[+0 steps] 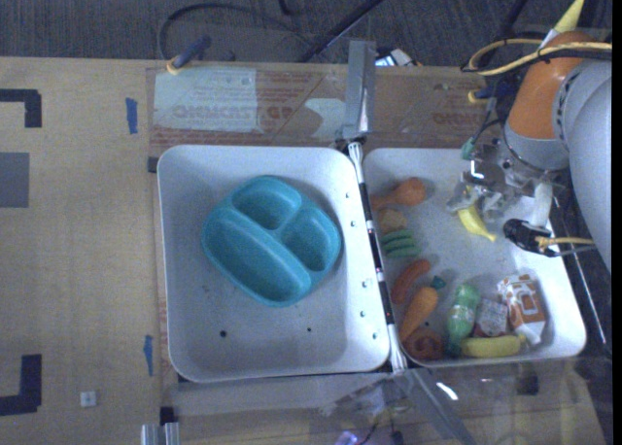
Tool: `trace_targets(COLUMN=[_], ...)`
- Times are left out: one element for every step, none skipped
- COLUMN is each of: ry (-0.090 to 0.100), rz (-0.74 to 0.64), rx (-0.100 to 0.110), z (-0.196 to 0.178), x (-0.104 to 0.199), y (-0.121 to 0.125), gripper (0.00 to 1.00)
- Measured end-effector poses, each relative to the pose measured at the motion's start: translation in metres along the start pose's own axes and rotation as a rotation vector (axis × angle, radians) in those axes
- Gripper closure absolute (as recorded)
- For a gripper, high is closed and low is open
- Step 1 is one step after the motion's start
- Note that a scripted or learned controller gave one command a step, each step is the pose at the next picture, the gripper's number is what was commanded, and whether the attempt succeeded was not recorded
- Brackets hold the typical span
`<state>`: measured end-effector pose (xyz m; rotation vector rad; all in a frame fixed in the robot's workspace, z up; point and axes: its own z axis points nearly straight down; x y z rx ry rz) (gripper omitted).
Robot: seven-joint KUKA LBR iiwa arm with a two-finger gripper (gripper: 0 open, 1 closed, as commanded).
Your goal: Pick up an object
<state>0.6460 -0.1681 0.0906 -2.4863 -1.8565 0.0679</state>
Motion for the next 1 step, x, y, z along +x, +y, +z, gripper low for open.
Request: trace_targets(ry=[0.013], rz=[0.066], rx=[-0.059], z=[-0.1915], x=[0.0072], y=[-0.019], gripper=[1.0])
